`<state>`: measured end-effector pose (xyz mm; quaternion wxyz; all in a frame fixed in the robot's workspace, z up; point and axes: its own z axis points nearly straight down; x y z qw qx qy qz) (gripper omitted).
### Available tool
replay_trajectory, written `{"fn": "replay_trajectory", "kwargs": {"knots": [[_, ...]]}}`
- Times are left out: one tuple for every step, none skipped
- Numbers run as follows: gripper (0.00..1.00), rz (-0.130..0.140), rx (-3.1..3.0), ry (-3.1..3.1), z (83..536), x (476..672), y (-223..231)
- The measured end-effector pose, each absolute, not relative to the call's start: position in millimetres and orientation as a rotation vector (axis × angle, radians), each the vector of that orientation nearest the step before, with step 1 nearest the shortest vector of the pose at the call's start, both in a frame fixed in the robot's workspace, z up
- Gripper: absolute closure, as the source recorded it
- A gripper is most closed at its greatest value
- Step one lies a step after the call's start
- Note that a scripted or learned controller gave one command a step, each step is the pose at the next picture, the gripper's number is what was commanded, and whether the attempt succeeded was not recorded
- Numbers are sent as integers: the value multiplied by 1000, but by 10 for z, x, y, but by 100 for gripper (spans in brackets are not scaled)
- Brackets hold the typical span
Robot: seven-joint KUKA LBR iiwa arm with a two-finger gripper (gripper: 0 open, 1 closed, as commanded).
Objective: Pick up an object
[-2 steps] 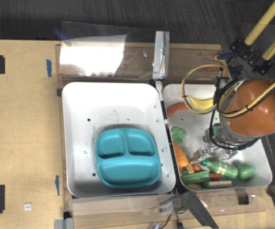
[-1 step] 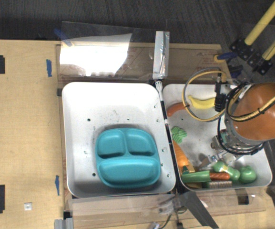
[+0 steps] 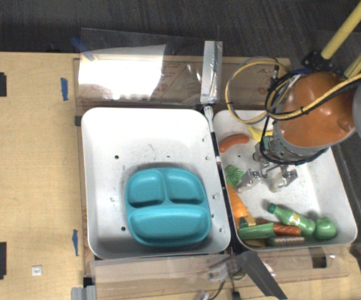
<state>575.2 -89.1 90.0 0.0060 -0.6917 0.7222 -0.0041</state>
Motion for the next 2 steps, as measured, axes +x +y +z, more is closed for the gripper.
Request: {"fn": "replay_trajectory", "kwargs": {"knots": [[0,-6,-2411,2003,880,6420,-1372],[0,-4,-2244,2183,879,6691,-907]]}}
